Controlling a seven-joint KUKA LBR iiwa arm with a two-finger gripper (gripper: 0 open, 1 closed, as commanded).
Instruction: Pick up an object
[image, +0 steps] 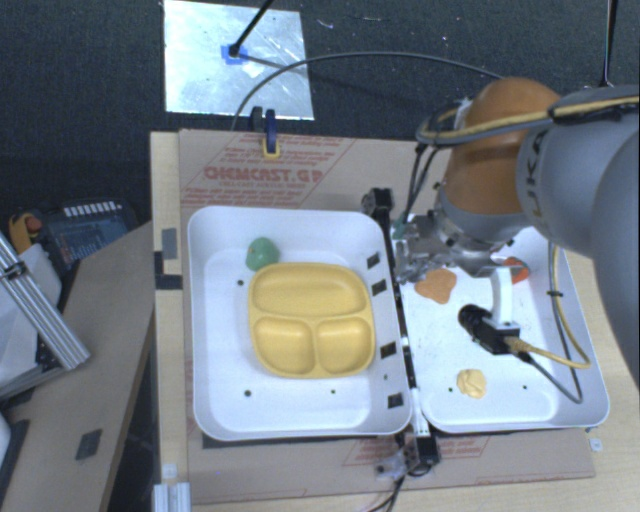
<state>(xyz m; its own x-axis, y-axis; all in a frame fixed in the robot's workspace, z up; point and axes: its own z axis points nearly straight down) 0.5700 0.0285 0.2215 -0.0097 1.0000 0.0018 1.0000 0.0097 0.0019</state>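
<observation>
While the grey arm (585, 170) leans in from the right over the right bin (560, 400), its gripper (420, 258) sits low at that bin's far left corner, close against the divide between the two bins. The wrist covers it, so it cannot be told whether it is clenched or released. Just beside the gripper, on its near side, a flat orange piece (436, 287) lies on the bin floor. A small red piece (514, 268) peeks out from under the wrist farther right. A pale yellow lump (471, 382) lies near the front wall of the same bin, well apart from the gripper. In the left bin (215, 400) a yellow divided tray (310, 320) takes up the middle, with a green lump (263, 252) touching its far left corner. Both bins rest on a printed cardboard sheet (300, 170) on the worktop (100, 330).
</observation>
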